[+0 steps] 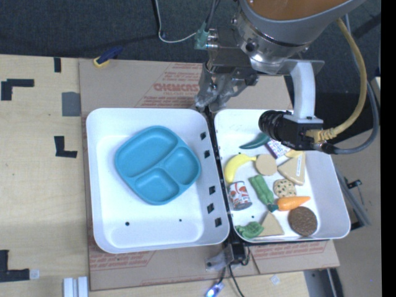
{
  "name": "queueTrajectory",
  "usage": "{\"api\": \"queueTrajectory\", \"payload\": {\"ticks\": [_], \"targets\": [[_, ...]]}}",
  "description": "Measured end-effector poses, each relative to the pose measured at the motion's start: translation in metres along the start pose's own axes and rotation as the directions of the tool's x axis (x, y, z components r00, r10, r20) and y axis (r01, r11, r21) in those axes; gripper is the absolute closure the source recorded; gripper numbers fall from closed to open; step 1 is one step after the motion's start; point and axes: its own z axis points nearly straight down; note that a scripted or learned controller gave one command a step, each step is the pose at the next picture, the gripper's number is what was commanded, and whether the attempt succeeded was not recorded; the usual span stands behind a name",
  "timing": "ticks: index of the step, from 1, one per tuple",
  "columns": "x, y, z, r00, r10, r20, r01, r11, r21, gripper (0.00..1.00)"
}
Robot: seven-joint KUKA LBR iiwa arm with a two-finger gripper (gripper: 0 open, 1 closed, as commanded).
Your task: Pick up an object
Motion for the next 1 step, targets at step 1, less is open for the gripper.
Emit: {"api": "queueTrajectory", "payload": {"ticks": [1], "targets": [[0.0725,-0.0007,0.0006,1.0,-0.007,-0.001,0.007,1.0,0.0,1.0]]}}
